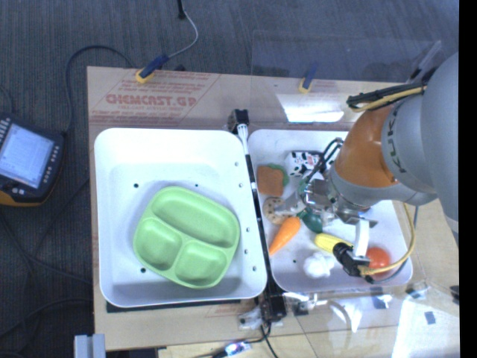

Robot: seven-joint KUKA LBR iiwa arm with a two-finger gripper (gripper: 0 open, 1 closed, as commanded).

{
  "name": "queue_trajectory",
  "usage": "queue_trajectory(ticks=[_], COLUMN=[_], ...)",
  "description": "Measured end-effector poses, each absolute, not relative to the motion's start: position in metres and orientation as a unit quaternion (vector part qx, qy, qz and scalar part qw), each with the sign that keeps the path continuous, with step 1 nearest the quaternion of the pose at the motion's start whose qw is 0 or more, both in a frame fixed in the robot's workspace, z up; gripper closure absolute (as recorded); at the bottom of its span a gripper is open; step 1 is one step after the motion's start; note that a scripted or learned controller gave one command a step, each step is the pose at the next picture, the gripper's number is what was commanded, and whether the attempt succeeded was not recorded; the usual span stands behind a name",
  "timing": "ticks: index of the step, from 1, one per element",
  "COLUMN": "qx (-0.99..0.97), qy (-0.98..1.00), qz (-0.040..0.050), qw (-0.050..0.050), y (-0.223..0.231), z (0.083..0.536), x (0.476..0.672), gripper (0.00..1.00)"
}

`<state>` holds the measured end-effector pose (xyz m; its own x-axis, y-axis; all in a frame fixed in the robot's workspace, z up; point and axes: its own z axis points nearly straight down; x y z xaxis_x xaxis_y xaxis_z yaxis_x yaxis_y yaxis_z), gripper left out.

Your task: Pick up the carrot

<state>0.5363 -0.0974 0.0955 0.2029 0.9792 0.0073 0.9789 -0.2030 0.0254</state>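
Carrot [284,234] sits in the right bin [399,200], at its left side, lying at a slant with the tip pointing down-left toward the divider and the green top end up-right. Gripper [322,206] hangs just over that green end; from this angle the wrist covers the fingers, so I cannot tell how wide they are or whether anything is between them. Carrot body looks flat on the bin floor.

Same bin, other items: brown toast-like piece [271,179] above the carrot, round cookie [273,209] touching the carrot's upper side, black-and-white cow-pattern toy [301,162] near the top, yellow banana-like piece [329,242] right of the carrot, white lump [317,265] below it, red-orange tomato-like ball [378,257] at lower right, partly behind a black cable end.

Left bin [119,162] holds a green three-compartment plate [187,235], tilted a bit, well apart from the carrot. Handheld control pendant [26,159] lies on the carpet left of the bench.
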Motion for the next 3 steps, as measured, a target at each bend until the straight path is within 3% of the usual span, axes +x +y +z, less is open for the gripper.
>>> queue_trajectory(ticks=[1, 2, 3], qx=[0.775, 0.775, 0.932], qy=[0.632, 0.631, 0.363], qz=[0.0068, 0.005, -0.004], qw=[0.01, 0.009, -0.001], y=[-0.098, -0.099, -0.06], z=[0.091, 0.099, 0.182], x=[0.491, 0.491, 0.529], gripper=[0.0, 1.0, 1.0])
